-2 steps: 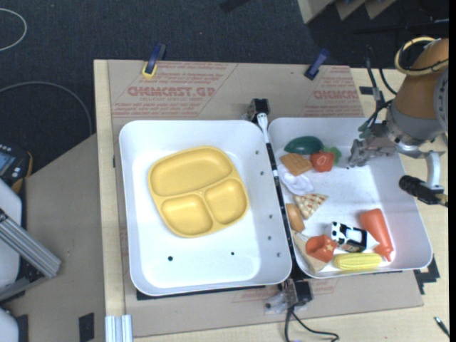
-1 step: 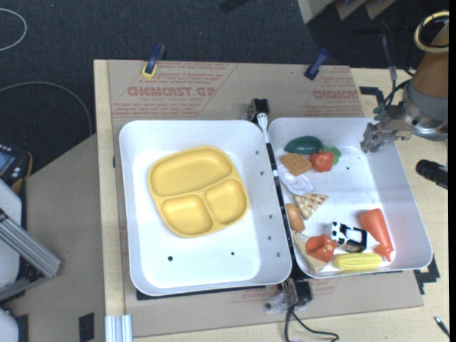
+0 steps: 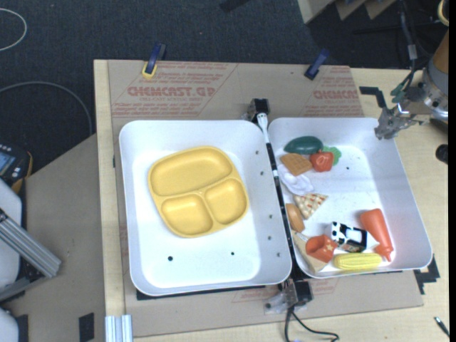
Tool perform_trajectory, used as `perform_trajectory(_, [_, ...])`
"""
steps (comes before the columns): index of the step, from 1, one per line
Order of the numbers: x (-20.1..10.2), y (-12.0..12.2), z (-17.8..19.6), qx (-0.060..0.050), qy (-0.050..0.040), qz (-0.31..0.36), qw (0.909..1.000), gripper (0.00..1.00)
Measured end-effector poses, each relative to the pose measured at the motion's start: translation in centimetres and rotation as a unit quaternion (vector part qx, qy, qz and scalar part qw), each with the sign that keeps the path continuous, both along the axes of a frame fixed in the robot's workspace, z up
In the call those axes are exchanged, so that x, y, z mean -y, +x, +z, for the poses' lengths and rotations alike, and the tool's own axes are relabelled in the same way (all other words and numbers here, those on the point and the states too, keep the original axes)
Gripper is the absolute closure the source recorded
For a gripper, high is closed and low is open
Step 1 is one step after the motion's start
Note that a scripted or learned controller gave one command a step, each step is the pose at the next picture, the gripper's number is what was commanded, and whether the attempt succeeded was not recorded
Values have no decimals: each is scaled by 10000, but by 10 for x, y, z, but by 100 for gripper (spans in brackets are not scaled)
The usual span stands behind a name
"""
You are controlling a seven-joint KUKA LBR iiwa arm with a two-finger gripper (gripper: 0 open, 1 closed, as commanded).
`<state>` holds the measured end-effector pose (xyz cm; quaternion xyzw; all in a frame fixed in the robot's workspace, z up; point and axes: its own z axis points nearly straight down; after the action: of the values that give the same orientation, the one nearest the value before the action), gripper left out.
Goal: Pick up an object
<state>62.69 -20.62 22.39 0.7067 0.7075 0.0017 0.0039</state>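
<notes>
Near the right bin's [image 3: 399,169] front right corner lies the orange carrot [image 3: 376,231], long axis running front-to-back, narrow tip toward the front rim. At that bin's far right corner hovers the gripper [image 3: 388,127].

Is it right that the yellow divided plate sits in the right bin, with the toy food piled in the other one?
Not quite. The camera view shows the yellow divided plate in the left bin; the toy food, such as the carrot and corn, lies in the right bin.
</notes>
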Motion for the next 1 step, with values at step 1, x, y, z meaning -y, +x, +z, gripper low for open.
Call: perform_trajectory(1, [0, 1, 2, -20, 5, 3, 10000, 100])
